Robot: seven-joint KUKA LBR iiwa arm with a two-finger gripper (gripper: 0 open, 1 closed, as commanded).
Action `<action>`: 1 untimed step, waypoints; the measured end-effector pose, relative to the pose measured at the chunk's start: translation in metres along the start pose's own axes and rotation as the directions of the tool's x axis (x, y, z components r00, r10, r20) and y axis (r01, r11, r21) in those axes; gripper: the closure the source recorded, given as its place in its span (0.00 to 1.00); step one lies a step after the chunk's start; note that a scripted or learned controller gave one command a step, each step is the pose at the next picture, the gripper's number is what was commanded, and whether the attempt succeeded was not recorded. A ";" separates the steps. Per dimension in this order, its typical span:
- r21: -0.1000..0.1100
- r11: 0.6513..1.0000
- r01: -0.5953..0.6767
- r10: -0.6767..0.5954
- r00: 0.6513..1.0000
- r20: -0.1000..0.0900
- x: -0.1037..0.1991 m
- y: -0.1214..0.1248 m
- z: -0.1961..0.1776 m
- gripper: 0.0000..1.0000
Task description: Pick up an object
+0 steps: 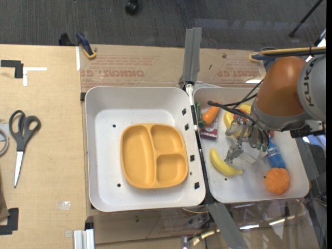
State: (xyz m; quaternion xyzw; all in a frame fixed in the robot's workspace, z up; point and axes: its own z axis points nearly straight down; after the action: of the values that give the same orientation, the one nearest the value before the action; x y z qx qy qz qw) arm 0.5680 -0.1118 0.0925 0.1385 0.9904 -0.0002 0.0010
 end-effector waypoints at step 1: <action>-0.001 0.975 -0.224 0.224 0.975 0.004 -0.065 0.009 -0.032 0.00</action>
State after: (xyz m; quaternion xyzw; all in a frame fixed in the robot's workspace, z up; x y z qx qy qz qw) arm 0.6328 -0.1212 0.1247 0.2493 0.9684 -0.0003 0.0028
